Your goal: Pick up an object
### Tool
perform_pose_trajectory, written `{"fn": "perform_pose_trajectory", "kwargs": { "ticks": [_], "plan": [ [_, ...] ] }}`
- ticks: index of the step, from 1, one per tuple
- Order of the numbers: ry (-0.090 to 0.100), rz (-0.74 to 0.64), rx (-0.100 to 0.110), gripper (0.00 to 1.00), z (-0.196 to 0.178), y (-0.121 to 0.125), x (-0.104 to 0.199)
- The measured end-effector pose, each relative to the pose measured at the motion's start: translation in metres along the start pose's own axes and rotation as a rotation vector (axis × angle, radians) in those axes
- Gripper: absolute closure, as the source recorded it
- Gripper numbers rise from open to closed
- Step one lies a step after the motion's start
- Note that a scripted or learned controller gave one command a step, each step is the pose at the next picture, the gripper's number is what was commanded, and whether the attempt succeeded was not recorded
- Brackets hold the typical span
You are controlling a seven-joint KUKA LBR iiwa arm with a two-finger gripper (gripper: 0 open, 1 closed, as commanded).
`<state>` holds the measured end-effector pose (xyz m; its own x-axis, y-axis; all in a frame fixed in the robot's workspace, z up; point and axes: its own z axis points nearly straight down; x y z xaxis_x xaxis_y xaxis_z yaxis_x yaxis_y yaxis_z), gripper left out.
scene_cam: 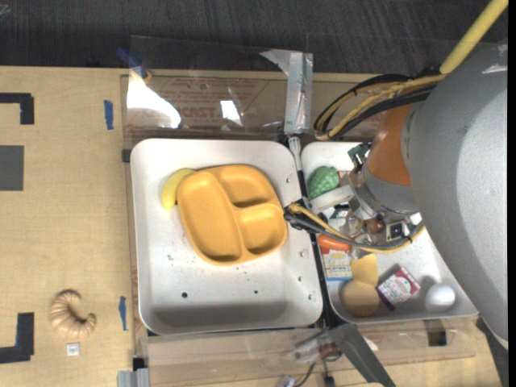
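The tool (367,216) hangs low in the right bin (427,252), its grip state impossible to tell; the green object (323,180) lies just beside it, toward the left bin (161,240).

Two white bins (153,297) (side by side), one orange tray (230,212).

An orange divided tray (230,212) lies flat in the left bin (153,240), overlapping a yellow banana (170,187).

The arm (472,168) is bulky smooth grey with an orange band (389,156), trailed by black and yellow cables (363,103).
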<state>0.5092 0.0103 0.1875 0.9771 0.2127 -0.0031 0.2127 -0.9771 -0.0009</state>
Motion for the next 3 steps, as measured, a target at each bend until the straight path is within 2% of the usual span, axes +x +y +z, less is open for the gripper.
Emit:
{"fn": "perform_pose_trajectory", "kwargs": {
  "ticks": [1,2,3],
  "plan": [
    [0.008,0.006,0.002,1.00,-0.076,-0.056,0.018],
    [-0.005,0.008,0.002,1.00,-0.007,-0.014,-0.011],
    [0.002,0.004,0.002,1.00,-0.028,-0.119,-0.003]
  ]
}}
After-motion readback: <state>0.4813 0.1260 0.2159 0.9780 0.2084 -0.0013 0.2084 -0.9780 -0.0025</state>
